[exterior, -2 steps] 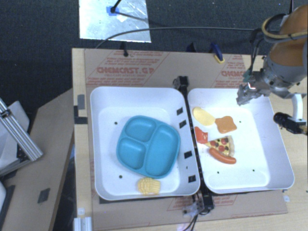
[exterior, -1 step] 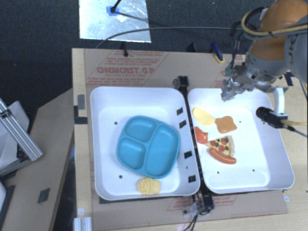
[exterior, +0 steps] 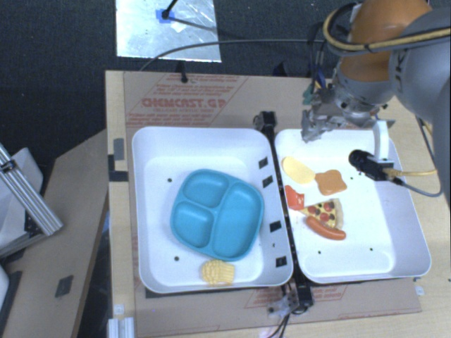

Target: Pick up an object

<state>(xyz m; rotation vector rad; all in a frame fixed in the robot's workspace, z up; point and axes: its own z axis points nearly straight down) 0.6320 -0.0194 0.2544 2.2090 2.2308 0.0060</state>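
1. Dark floor lies around a brown counter [exterior: 183,101], and a crinkled silver sheet [exterior: 165,20] lies beyond its far edge. Two white bins sit side by side on the counter.
2. In the left bin [exterior: 151,146] a blue divided plate [exterior: 215,213] takes up the middle. A toy corn cob [exterior: 218,272] lies just beside the plate's near edge.
3. The right bin [exterior: 373,245] holds a loose cluster toward its left side:
   - a yellow oval piece [exterior: 299,170]
   - an orange toast piece [exterior: 330,182]
   - a small red piece [exterior: 294,197] near the dividing wall
   - a pizza slice [exterior: 326,208], with a sausage [exterior: 326,229] touching it or nearly so
4. The hand [exterior: 317,127] hangs over the far edge of the right bin and has nothing in it. I cannot tell whether it is wide or narrow. The grey arm [exterior: 416,76] reaches in from the right.
5. The yellow oval piece is the nearest thing to pick, just short of the hand and toward the near side.
6. What could go wrong, as I judge it:
   - The pieces look thin and flat, so a closing grasp may slide over the top and come up with nothing.
   - The pizza slice and sausage lie so close that a try at one could push the other or catch both.
   - The red piece is close to the dividing wall, so the hand might strike the wall on its way down.
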